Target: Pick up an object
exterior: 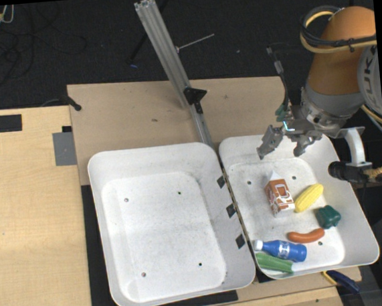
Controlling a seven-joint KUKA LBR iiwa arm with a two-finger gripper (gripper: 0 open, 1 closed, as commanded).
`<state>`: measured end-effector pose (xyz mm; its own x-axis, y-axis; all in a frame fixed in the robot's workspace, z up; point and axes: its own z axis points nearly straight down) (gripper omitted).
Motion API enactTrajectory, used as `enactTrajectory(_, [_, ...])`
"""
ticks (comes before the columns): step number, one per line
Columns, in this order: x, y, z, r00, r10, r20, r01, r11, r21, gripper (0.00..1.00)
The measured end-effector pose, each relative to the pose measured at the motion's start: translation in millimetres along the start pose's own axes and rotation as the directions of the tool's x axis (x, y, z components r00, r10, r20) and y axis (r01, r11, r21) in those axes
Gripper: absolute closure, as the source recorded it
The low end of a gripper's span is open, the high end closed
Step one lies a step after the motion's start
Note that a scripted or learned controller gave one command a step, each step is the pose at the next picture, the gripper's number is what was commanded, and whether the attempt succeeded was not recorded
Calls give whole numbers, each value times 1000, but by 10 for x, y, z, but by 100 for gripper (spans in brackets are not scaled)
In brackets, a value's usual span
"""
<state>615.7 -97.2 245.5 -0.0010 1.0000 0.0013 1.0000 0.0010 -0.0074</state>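
Arm: grey with an orange band (344, 30), reaching in from the right edge of the camera view and ending above the far part of the right bin.
Gripper (286, 145): hangs over the far end of the right bin (246, 170), its two dark fingers (268, 141) spread apart with nothing between them; it stands clear of every object in the bin.
Right bin: shallow and white, it holds all the loose objects, gathered in its near half.
Carton (279, 196): a small red and white box near the middle of the bin, nearest to the gripper and just left of the corn.
Corn (309, 197): a yellow toy cob lying at a slant, touching or almost touching the carton's right side.
Green block (329, 217): a small dark green piece just beyond the corn toward the bin's right wall.
Sausage (305, 236): an orange-red toy sausage lying crosswise, nearer the front than the carton.
Bottle (282, 250): blue with a white cap, lying on its side by the front left corner.
Green vegetable (274, 263): a long green toy right beside the bottle, against the front rim.
Left bin (161, 226): white, set side by side with the right one, joined by small black clips (229, 210) along the shared edge.
Bench (27, 198): pale wood to the left, with a brown board (133, 114) under the far ends of the bins.
Metal rail (168, 57): slants down from the top of the view to the gap between the bins.
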Motion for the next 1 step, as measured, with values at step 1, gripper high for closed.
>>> enactTrajectory(1, [-4,8,-25,1000,1,1,-1,1000,-5,0])
